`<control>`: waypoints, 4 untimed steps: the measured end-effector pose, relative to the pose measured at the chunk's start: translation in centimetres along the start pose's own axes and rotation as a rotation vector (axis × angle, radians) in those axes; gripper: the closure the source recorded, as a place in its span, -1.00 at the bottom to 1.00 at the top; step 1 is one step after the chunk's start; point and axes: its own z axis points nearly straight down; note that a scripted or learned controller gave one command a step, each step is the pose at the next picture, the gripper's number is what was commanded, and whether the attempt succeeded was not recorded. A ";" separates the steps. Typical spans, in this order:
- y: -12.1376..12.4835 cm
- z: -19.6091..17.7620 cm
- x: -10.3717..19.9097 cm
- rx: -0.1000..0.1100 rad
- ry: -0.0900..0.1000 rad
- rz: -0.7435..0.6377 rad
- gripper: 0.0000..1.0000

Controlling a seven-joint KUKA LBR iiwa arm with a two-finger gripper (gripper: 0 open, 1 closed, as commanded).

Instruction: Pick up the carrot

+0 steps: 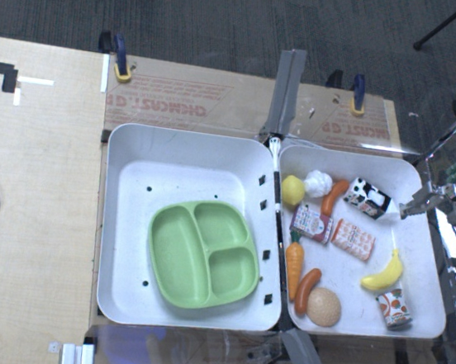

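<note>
a robotics lab: white bins (117, 204) on a clamped (121, 59) cardboard sheet (197, 98), tape-marked wooden bench (31, 159), dark carpet (193, 6).

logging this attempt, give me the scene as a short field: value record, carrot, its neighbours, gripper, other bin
target: carrot, lying in the right bin, near its left wall
carrot neighbours: small pink carton just above its leafy end, sausage at its lower right, egg beyond that
gripper: gripper at the right bin's upper right, apart from the carrot
left bin: left bin holds a green divided plate
carrot status: not yet picked up
</note>
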 end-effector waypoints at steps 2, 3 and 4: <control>-5.1 15.0 0.2 -0.003 0.000 -0.778 -1.00; -1.6 19.3 3.0 -0.003 0.000 -0.509 -1.00; -5.5 19.3 8.0 -0.001 0.001 -0.214 -1.00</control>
